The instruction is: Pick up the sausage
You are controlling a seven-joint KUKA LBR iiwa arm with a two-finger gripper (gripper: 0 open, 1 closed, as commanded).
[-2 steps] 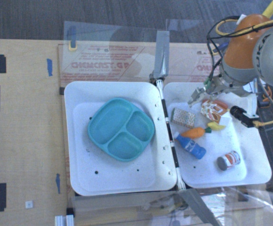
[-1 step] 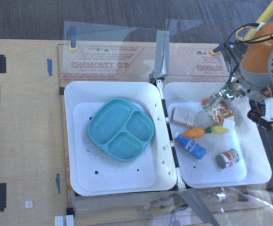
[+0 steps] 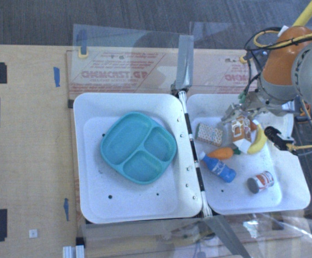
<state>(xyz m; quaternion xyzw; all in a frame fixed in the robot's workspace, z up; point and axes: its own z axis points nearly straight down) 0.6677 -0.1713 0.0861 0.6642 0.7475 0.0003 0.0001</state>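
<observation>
The orange sausage [image 3: 222,153], as I judge it, lies mid-way in the right bin [image 3: 293,195], its long axis roughly along the near edge, nearer that edge than the tool [image 3: 240,113], whose opening I cannot tell, and crowded between a blue bottle [image 3: 219,168] and a small carton [image 3: 241,129].

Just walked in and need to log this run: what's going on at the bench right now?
A grey robot arm with an orange band reaches in from the right, its gripper low over the right white bin, near a small box with an orange and white label and a yellow banana. Also in that bin lie a speckled rectangular packet, an orange carrot-shaped piece, a blue bottle and a small can. The left white bin holds a teal divided plate. I can't pick out a sausage, and nothing is visibly gripped.
</observation>
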